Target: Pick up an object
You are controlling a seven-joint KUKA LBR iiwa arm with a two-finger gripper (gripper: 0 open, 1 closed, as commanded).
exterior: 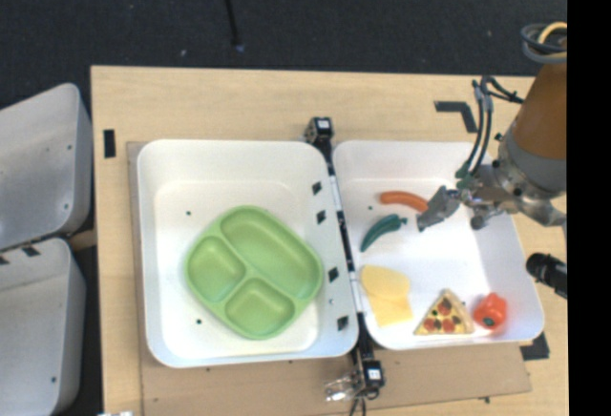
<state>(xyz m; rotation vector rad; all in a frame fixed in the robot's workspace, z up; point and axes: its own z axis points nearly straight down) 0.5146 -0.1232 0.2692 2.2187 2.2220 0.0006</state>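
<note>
In the right bin (pixel 496 333), one green pepper (pixel 382 229) lies near the middle, long axis slanting from lower left up to the right. One orange sausage (pixel 404 199) sits just above it, lengthwise across the bin. Along the near edge are one yellow cheese wedge (pixel 386 294), one pizza slice (pixel 445 316) and one red tomato (pixel 491 310). My jaws (pixel 456 210) hover right of the pepper, slightly spread, pinching nothing. The left bin (pixel 162 185) carries one green divided plate (pixel 252 271).

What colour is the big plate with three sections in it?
Light green. The plate lies in the left bin, clear in the camera view.
</note>
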